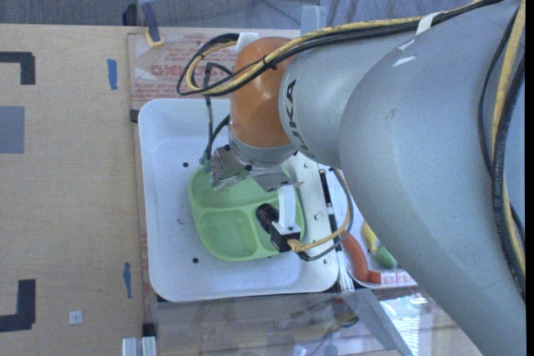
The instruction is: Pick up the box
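A light green shallow container [229, 229] with moulded compartments lies in the left white bin [163, 179], towards its right half. It is the only object I can see in this bin. My gripper [227, 168] hangs straight down from the orange wrist band [259, 108] over the container's upper left edge, very close to it or touching it. The wrist body and a white bracket with a black connector [271, 221] cover the container's upper right part.
The big grey arm [417, 137] hides nearly all of the right bin. At its lower left corner an orange-red item [359, 260] and a green and yellow item [382, 254] peek out. Bare wooden bench [67, 179] lies to the left.
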Available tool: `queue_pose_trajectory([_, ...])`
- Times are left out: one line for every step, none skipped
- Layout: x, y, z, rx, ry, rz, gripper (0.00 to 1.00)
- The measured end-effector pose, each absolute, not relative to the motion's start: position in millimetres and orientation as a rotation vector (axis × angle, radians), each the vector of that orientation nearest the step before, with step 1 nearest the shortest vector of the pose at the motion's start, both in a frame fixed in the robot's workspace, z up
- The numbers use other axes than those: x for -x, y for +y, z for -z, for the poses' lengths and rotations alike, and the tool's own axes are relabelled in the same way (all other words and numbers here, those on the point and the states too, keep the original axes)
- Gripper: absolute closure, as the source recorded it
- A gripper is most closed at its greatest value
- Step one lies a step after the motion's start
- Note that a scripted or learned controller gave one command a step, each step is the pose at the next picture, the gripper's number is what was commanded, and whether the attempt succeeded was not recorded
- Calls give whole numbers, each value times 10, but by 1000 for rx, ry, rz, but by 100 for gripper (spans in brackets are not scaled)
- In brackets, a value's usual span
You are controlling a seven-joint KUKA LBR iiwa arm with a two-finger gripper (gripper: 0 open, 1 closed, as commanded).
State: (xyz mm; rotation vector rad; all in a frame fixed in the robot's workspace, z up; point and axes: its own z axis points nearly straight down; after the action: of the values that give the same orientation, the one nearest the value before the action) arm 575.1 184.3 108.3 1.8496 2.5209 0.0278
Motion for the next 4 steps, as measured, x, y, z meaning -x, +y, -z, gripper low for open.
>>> queue_pose_trajectory([-5831, 2134, -969, -1696, 2624, -18, 100])
queue_pose_trajectory([-5845, 2108, -965, -1697, 2619, -17, 0])
queue_pose_trajectory([-5924, 1757, -2155, -2038, 2389, -1, 0])
queue_pose_trajectory([-5364, 1462, -1134, -2117, 2316, -17, 0])
